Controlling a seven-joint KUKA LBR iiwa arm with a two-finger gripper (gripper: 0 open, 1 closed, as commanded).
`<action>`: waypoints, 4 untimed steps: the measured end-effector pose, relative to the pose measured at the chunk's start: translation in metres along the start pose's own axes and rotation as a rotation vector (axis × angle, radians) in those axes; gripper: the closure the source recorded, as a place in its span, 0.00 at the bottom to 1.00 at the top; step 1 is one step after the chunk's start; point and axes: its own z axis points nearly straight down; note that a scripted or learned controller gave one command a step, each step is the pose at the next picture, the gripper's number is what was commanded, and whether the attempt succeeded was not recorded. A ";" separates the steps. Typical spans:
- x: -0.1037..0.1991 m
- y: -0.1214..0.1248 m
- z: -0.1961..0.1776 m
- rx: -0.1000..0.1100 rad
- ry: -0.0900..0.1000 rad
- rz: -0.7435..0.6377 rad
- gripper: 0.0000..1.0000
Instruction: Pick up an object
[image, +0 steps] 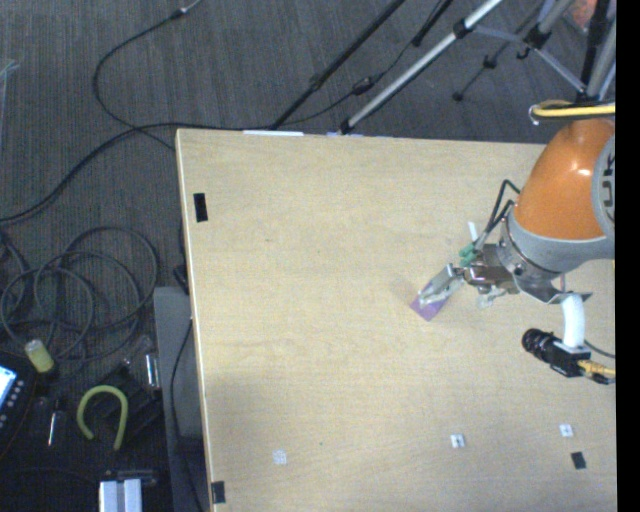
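A small purple object (427, 308) lies on the light wooden bench top (320, 300), right of the middle. The arm comes in from the right, its orange band (565, 190) above the wrist. My gripper (438, 293) slants down and to the left, and its tip sits right over the purple object's upper right edge, hiding part of it. Whether the object is gripped or only touched is not visible from this angle.
A black connector (548, 347) with a white tube hangs below the wrist. Small white tags (457, 440) and black tape marks (200, 207) dot the bench. The bench's left edge (190, 300) drops to a floor with cables (80, 280); stand legs (430, 55) cross the back.
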 end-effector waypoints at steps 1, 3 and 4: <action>0.016 0.041 0.043 0.000 -0.001 0.006 0.00; 0.005 0.067 0.102 -0.034 -0.012 -0.025 0.00; -0.003 0.065 0.103 -0.030 -0.017 -0.281 0.00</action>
